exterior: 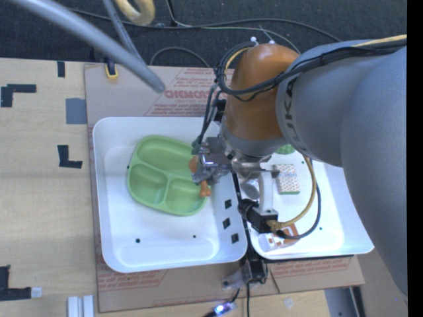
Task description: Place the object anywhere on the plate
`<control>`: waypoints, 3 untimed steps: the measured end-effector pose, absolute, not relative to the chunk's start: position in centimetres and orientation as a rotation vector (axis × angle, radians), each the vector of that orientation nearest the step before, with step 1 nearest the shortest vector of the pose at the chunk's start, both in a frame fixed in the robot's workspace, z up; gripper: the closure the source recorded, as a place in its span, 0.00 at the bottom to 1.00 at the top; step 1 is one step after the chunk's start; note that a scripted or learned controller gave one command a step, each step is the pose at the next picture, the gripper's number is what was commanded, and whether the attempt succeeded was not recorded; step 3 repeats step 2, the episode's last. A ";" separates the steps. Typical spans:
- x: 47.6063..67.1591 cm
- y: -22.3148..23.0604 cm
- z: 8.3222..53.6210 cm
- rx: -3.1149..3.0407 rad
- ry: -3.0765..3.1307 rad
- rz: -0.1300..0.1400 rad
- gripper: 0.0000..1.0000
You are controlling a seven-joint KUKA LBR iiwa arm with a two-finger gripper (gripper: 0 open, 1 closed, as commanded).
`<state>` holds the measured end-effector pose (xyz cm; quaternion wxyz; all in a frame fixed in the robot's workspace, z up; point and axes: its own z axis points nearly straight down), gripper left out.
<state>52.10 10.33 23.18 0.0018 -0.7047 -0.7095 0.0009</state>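
Orange shows at the claw point(203, 175): a small orange object point(205, 189), partly hidden by the metal fingers, with one bit just left of the claw and another bit poking out just below it. Those two bits suggest a long axis running roughly up and down the view, tilted a little, but so much is covered that I cannot tell which end points where. It sits at the right rim of the green plate point(165, 175), where plate and claw meet. Whether the claw actually grips it, or how wide it stands, I cannot tell; the wrist blocks the fingers.

Left of the claw spreads the plate, a divided dish with three compartments, lying in the left white bin point(112, 236). Right of the claw, in the right white bin point(337, 233), lies a small speckled packet point(287, 177), with something green point(285, 150) just above it. Over the claw looms the arm's orange band point(261, 71) and grey body point(357, 111).
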 end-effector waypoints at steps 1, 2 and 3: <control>48.9 15.1 21.4 -2.211 -2.225 0.006 1.00; 49.0 14.9 21.5 -2.217 -2.223 0.004 0.00; 49.0 14.9 21.5 -2.217 -2.223 0.004 0.00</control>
